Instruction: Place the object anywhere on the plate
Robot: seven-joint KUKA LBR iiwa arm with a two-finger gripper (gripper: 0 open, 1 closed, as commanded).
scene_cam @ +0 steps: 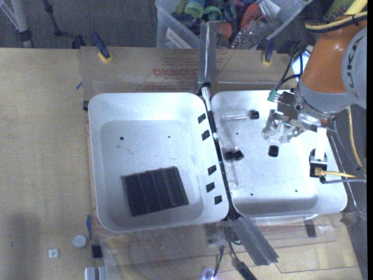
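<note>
**A:** Why is the arm point(335, 63) hanging over the right bin point(335, 200) when the plate point(156, 190) is in the other one?

**B:** Because the pickable things are on that side. The plate, a dark ribbed slab, lies flat in the near part of the left bin point(96, 156) with nothing on it. So I judge the job is at the picking stage and no placing has been done yet.

**A:** And the gripper point(278, 127): open, shut, holding something?

**B:** I cannot tell. It is a pale, glinting shape against a white floor, and its state is lost in the blur. I see nothing clearly held in it.

**A:** Which object is it after?

**B:** Most likely the black lump point(273, 151), just on the near side of the gripper and resting on the bin floor. A twin lump point(234, 154) sits further left, close to the ridge where the bins meet. A dark cap point(253, 114) lies toward the far side, beside something clear that I cannot identify.

**A:** What does the next move need?

**B:** My guess is a straight drop onto the nearest lump. Then it has to be lifted high enough to clear the ridge, carried left and brought toward the near side. The plate is broad, so the landing spot can be loose. The pieces are small, so a missed grab is the main risk.
</note>
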